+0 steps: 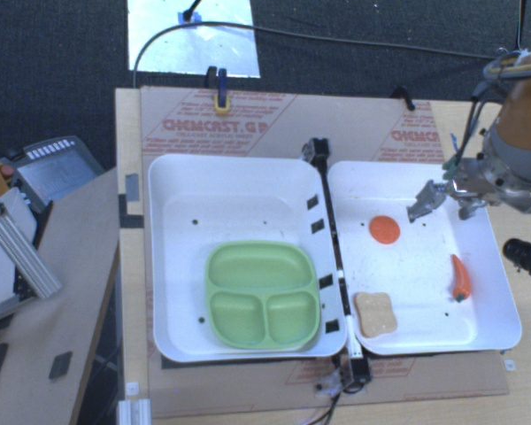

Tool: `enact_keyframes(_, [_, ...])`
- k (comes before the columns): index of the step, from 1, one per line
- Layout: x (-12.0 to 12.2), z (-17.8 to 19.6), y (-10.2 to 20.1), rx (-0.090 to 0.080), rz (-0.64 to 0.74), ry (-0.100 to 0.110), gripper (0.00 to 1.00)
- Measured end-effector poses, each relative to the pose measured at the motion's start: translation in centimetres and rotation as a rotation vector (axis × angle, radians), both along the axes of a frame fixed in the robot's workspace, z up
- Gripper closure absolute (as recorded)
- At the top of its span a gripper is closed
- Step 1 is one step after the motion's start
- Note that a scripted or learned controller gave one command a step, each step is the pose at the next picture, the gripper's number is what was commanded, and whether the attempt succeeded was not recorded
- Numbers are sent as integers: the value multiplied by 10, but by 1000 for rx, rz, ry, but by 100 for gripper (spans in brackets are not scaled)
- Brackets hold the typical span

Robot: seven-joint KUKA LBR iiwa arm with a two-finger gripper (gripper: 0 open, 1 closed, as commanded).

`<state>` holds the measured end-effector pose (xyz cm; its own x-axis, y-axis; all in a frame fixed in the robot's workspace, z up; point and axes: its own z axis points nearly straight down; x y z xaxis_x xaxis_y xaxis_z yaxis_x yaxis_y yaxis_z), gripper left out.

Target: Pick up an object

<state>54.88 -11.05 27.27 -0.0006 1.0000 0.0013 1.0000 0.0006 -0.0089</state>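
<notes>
In the right bin [496,326] lie three items: a round orange slice [385,229] near the middle, an orange carrot [460,277] toward the right wall, and a tan slice of bread [375,313] at the front left corner. My gripper [427,200] hangs over the bin's back right part, just right of and above the orange slice. Nothing shows between its fingers.
The left bin [177,237] holds a green divided plate [263,294] at its front. A black clip strip [323,228] joins the two bins. Cardboard [248,122] lies beneath, with a yellow clamp [221,91] at the back. The arm's orange band [522,118] sits at the right.
</notes>
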Motion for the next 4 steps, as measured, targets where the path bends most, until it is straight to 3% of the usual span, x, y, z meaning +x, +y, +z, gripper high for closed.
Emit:
enact_keyframes(1, [2, 6, 0, -1, 2, -11, 0])
enact_keyframes(2, [1, -37, 4, -1, 1, -8, 0])
enact_keyframes(4, [-7, -156, 4, -1, 0, -7, 0])
